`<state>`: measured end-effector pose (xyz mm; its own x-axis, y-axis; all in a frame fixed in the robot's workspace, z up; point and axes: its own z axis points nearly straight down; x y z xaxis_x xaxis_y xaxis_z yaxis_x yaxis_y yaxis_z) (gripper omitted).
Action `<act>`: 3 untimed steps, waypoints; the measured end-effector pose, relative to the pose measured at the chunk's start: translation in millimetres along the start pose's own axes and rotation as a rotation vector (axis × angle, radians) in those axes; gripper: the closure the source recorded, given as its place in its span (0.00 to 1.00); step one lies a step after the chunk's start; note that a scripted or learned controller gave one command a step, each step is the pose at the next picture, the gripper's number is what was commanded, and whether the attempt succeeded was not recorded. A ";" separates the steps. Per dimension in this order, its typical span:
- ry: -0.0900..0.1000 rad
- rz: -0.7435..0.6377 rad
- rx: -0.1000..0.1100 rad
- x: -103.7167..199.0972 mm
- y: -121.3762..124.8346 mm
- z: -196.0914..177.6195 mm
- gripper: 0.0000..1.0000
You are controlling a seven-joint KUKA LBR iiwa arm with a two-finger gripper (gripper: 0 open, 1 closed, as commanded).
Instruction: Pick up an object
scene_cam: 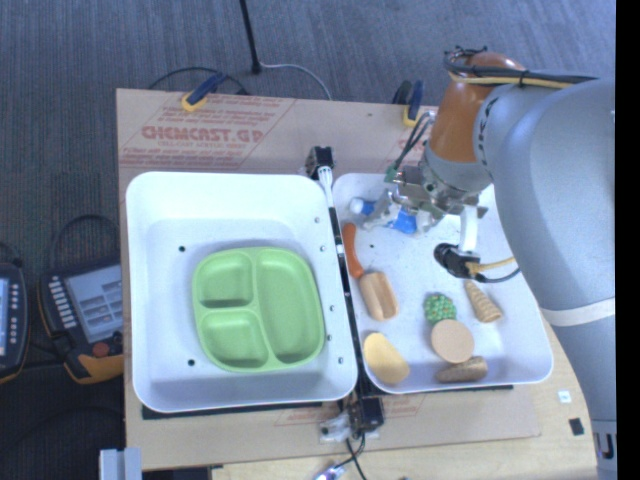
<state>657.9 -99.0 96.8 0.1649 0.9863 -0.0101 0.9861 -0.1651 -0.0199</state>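
Camera view: the gripper (408, 206) is being held low over the far part of the right bin (520, 363), just above a small blue object (404, 222). Whether the fingers are open or closed around it cannot be told, nor can the blue object's long axis. An orange carrot (351, 252) is lying along the bin's left wall, long axis running near-to-far. The green divided plate (260, 308) is sitting in the left bin (160, 198).
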 end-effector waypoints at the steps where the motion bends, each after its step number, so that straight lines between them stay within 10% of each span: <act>1: 0.006 -0.110 -0.035 -12.9 -44.2 7.7 1.00; 2: 0.009 -0.112 -0.031 -11.2 -45.2 8.9 0.00; 3: 0.006 -0.154 -0.028 -4.9 -7.0 8.7 0.00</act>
<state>649.9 -102.8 88.4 0.0113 0.9999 -0.0032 0.9999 -0.0112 0.0073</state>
